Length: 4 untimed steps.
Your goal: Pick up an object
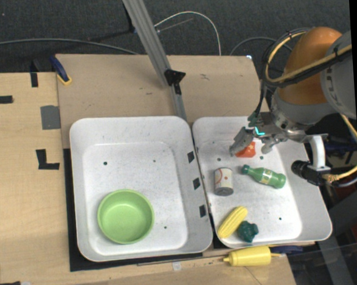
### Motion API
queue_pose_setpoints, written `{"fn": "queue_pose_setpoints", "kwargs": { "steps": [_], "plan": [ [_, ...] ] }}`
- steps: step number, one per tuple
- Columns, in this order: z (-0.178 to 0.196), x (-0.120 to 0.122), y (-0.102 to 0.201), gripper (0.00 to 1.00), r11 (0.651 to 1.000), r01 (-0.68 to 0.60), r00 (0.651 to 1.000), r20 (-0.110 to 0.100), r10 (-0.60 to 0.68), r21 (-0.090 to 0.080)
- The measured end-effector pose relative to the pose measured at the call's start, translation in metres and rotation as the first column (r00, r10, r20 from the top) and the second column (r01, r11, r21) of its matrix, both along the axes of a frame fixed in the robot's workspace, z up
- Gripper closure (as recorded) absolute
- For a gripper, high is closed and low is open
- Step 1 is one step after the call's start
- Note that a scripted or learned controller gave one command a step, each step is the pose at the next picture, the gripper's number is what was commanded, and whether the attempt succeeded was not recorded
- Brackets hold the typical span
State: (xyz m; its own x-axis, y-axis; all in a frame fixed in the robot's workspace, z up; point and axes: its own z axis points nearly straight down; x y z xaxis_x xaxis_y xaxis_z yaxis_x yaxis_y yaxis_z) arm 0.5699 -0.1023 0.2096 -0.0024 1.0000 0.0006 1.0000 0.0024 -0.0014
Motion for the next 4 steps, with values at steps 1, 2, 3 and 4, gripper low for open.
{"fn": "queue_pose_setpoints", "kwargs": {
  "steps": [1, 2, 3, 4],
  "plan": [
    [-0.065, -0.002, 0.003, 0.00, 1.000, 0.001, 1.000, -0.007, -0.001, 0.000],
    [-0.108, 0.003, 0.001, 0.00, 1.000, 0.002, 1.000, 0.016, -0.001, -0.007],
    [-0.096, 0.005, 0.002, 1.00, 1.000, -0.001, 1.000, 0.023, 0.001, -0.008],
    [-0.038, 0.000, 0.009, 1.00, 1.000, 0.000, 1.000, 0.005, 0.000, -0.001]
  ]
}}
